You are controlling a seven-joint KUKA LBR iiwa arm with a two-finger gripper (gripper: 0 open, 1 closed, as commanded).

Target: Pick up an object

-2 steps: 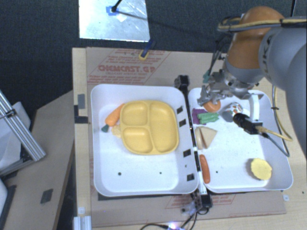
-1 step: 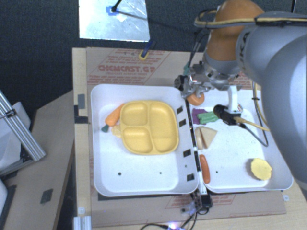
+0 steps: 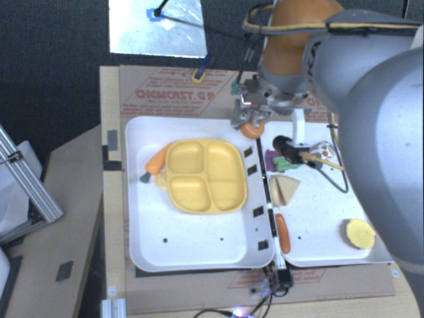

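Note:
My gripper [image 3: 250, 119] hangs over the far end of the divider between the two white bins. A small orange rounded piece [image 3: 252, 130] sits right at its tip, touching it; whether it is gripped is hidden by the wrist. In the left bin [image 3: 142, 230] lies a yellow divided plate [image 3: 202, 176], with a carrot [image 3: 157, 159] against its left edge. The right bin [image 3: 318, 247] holds a purple and green piece [image 3: 279, 161], a tan sandwich wedge [image 3: 285, 188], an orange-red sausage [image 3: 283, 234] and a yellow round disc [image 3: 360, 234].
The grey arm covers the right bin's far right part. A small white printed item [image 3: 325, 152] lies near the arm. The bins rest on a cardboard sheet [image 3: 172, 93]. A shiny square panel [image 3: 157, 18] lies beyond the bench.

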